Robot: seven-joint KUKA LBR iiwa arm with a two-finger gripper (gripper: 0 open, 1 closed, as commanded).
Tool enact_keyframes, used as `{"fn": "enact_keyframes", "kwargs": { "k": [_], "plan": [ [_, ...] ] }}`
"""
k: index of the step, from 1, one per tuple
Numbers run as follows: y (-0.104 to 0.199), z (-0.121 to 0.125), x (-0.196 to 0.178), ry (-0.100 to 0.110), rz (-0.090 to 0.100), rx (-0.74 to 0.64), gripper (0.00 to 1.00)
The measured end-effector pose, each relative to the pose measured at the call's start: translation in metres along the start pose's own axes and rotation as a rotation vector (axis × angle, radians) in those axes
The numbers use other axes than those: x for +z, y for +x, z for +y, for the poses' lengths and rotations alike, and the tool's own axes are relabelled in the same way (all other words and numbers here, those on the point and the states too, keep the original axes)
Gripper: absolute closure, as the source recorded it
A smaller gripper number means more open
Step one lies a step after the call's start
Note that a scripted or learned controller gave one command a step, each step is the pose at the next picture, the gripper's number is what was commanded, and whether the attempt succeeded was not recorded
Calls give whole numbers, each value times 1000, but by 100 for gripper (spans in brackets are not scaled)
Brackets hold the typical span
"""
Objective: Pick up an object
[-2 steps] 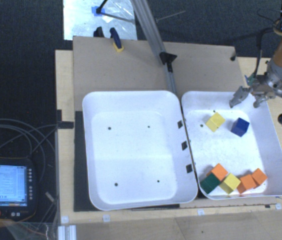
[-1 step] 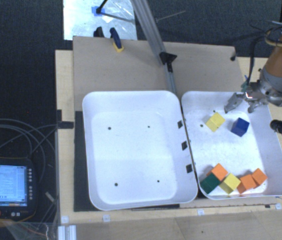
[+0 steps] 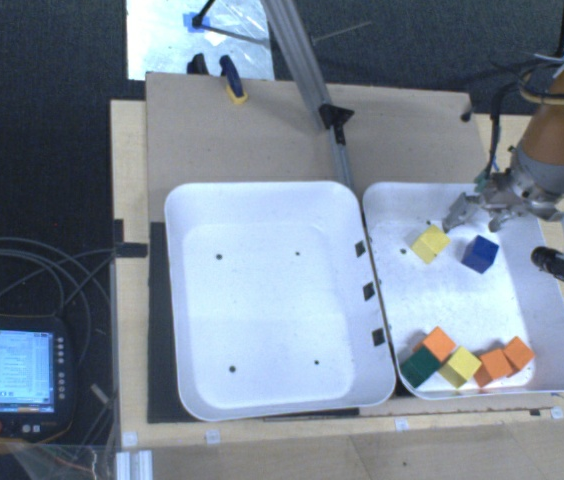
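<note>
In the right bin (image 3: 552, 298), a yellow cube (image 3: 428, 243) and a blue cube (image 3: 480, 253) lie apart near the far end. My gripper (image 3: 474, 220) hangs just behind and above them, between the two, at the bin's far right corner. Its fingers (image 3: 458, 212) are spread open and there is nothing between them. Along the near wall sits a cluster of cubes: an orange one (image 3: 439, 344), a green one (image 3: 420, 366), a yellow one (image 3: 459, 367) and two more orange ones (image 3: 507, 359).
The left bin (image 3: 262, 298) stands beside the right one, joined by black clips (image 3: 369, 290). A grey pole (image 3: 302, 53) slants down to the bins' far edge. A teach pendant (image 3: 17, 373) and cables lie on the floor at left.
</note>
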State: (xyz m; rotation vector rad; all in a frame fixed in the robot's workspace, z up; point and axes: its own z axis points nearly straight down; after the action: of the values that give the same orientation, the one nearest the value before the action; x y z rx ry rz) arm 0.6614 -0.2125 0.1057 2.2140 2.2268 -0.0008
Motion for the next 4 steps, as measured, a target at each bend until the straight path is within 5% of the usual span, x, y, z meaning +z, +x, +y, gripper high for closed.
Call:
{"fn": "enact_keyframes", "kwargs": {
  "k": [1, 3, 4],
  "plan": [
    [-1, 2, -14, -5, -3, -3, 100],
    [-5, 0, -133, -9, -2, 1, 100],
    [58, -8, -131, -2, 3, -5, 100]
  ]
}}
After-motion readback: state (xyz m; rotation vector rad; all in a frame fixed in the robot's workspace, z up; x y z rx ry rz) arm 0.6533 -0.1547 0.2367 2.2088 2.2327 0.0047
